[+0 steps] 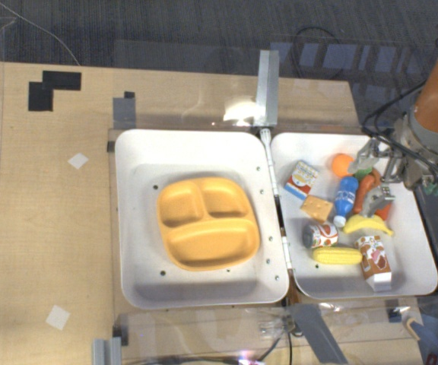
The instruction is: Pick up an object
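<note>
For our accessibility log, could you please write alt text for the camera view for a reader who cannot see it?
The gripper hangs over the right bin, above a heap of toy food: a blue bottle, a banana, a corn cob, an orange ball and small cartons. The left bin holds a yellow divided tray.

Even, bright light (glare on bench (242,112))

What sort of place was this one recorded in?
Probably a robotics lab bench: two white bins mounted on a wooden bench, toy food such as a corn cob, and loose cables behind.
</note>
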`<control>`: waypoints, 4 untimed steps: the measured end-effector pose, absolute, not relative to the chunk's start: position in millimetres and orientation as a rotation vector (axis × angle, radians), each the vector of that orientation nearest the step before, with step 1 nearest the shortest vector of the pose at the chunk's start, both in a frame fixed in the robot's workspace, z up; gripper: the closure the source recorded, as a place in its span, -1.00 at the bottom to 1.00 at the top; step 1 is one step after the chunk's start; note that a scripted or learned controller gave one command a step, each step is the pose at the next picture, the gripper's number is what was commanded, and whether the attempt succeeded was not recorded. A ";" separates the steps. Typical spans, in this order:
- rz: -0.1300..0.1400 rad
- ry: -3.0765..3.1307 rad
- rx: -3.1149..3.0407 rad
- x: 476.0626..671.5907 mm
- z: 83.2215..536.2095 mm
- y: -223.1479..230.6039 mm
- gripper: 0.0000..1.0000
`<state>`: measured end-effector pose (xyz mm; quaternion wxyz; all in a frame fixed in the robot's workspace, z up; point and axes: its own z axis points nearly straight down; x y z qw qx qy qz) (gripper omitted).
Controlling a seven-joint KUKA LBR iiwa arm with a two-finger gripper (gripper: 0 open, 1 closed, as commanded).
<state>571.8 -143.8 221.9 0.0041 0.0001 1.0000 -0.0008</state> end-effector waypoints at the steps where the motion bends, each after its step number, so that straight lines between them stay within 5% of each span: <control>1: 0.001 3.113 0.397 497.5 135.9 -103.5 -1.00; 2: 0.002 2.932 1.115 488.6 114.6 -88.1 -1.00; 3: 0.008 2.796 1.402 531.0 89.9 -125.2 -1.00; 4: 0.012 2.395 2.017 554.4 89.5 -98.6 -1.00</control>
